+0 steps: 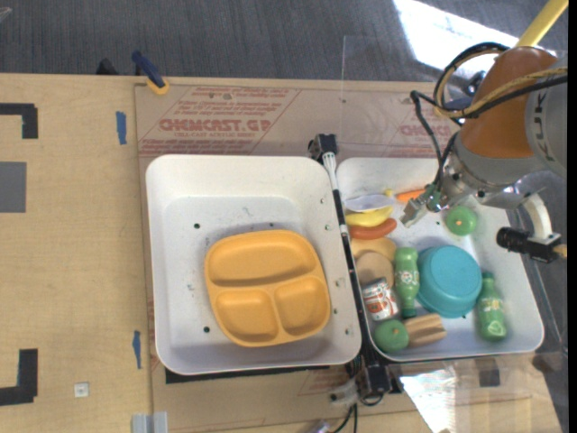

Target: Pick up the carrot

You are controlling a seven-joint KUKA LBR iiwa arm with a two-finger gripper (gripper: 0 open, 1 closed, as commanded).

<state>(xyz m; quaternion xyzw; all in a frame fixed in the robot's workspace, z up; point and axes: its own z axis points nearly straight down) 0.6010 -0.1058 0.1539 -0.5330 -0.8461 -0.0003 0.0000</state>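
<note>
We see gripper low in right bin, just beside carrot; cannot tell finger spread or hold. Yellow tray in left bin.

place: robotics lab, test bench
bench: plywood top, black corner markers, blue tape tabs
bins: two white bins, left bin and right bin, clamped side by side
sheet: masked acrylic, "CHEMCAST GP" print
arm: industrial, cabled
floor: grey carpet
props: toy food
</note>
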